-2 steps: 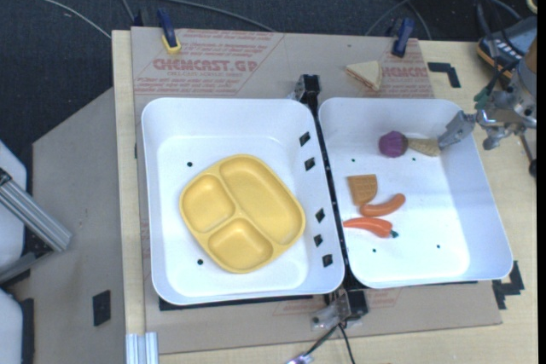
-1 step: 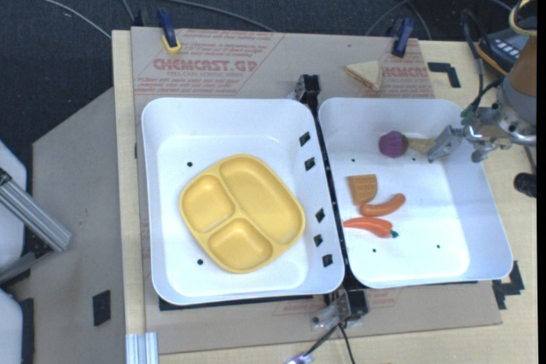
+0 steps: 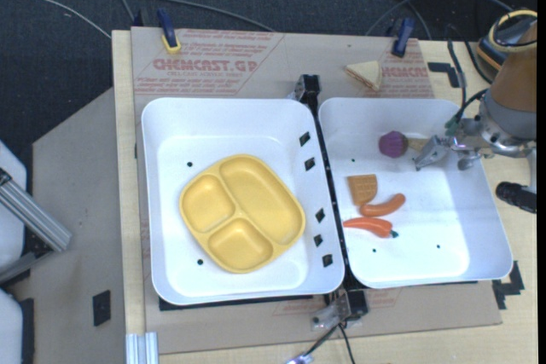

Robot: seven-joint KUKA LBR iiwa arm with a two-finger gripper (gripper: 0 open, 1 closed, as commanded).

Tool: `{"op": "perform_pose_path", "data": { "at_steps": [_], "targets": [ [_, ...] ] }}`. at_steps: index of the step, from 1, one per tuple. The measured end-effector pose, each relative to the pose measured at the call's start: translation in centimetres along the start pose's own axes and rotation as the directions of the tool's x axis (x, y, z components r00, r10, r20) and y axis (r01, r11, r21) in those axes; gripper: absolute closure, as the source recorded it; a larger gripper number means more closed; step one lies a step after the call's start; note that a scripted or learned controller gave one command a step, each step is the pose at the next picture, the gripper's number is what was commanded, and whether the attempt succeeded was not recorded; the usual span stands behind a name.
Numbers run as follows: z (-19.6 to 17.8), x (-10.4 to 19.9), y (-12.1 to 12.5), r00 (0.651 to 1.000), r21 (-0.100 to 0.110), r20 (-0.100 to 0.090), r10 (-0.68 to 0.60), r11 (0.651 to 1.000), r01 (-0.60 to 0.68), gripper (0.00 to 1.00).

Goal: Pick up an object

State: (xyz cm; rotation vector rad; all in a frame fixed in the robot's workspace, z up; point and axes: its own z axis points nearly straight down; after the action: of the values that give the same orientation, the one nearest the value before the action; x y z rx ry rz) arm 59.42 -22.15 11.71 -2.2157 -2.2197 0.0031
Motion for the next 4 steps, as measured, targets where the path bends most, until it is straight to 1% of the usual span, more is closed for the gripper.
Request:
{"op": "perform_pose_path", "data": {
  "at_steps": [1, 2, 3, 4],
  "targets": [
    [3.3, 0.5, 0.2, 1.000, -0.002, -0.008, -0.003, 1.000, 0.003, 0.00],
    [2.0, 0.3, 0.2, 1.000, -0.006, -0.002, -0.003, 1.000, 0.003, 1.00],
    [-2.5, -0.2, 0.7, 1.000, -0.011, 0.005, 0.001, 1.000, -0.001, 1.00],
    [-8.1, -0.1, -0.1, 1.000, -0.012, 0.005, 0.001, 1.000, -0.001, 1.00]
  ]
}}
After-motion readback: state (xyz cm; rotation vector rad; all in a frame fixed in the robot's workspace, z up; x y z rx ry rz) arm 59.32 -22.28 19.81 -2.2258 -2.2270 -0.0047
